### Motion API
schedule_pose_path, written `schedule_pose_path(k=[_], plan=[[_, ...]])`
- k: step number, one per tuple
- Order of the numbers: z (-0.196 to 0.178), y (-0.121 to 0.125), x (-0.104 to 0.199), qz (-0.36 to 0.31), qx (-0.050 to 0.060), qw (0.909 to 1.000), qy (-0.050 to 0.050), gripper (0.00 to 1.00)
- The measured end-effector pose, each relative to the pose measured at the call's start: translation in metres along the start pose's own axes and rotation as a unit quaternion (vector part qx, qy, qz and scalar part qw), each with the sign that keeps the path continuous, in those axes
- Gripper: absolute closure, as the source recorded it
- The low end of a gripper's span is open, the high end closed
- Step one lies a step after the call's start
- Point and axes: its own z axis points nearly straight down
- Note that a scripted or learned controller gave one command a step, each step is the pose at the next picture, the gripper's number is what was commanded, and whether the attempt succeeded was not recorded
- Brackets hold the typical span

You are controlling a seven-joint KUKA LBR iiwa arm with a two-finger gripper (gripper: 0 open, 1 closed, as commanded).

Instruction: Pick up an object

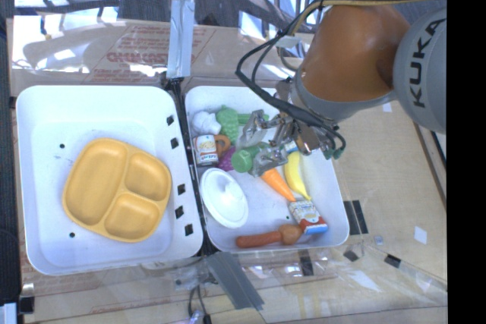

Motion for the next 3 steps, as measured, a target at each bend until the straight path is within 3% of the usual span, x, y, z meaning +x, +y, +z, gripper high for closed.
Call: schedule_pose_path(k=[1,2,3], plan=[[0.09,-0.051,0.019,-0.029,-0.003,0.9995,0.006,1.0],[0.016,-0.058,-0.034,-0.175,-0.001,0.9845,0.001,1.0],[0.012,-0.029,-0.086,-0.163,-0.002,0.9866,0.002,1.0]])
